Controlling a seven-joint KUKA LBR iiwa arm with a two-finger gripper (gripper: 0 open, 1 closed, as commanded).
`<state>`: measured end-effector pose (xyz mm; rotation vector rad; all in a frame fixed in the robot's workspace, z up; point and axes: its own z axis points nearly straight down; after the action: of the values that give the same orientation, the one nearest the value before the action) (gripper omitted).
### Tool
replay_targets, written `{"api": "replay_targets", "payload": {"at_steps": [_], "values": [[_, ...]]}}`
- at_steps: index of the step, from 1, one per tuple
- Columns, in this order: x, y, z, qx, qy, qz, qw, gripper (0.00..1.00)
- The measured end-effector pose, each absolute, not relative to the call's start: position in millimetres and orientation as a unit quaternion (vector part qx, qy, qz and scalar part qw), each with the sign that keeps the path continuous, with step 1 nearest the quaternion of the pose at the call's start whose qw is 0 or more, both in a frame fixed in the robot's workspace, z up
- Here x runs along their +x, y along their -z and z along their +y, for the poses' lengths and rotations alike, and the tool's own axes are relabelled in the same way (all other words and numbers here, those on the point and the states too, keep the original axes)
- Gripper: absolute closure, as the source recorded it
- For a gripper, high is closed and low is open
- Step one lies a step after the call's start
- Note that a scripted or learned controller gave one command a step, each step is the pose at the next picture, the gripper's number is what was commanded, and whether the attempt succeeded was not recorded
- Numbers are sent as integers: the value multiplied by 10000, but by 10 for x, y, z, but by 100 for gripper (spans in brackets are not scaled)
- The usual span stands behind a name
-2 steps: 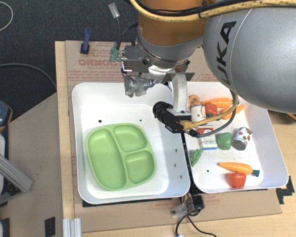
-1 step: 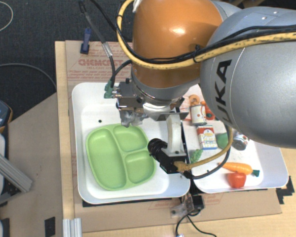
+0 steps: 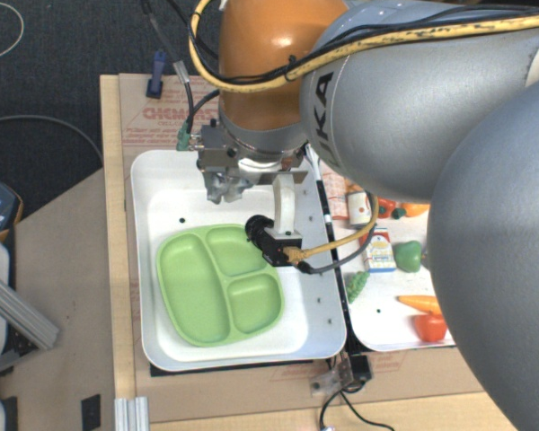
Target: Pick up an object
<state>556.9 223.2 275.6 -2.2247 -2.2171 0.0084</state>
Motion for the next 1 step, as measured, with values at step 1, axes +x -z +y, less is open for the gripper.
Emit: {"api": "replay_targets", "payload": {"at_steps": [1], "values": [[4911, -2752, 1643, -7089, -34, -7053, 22, 100]]}}
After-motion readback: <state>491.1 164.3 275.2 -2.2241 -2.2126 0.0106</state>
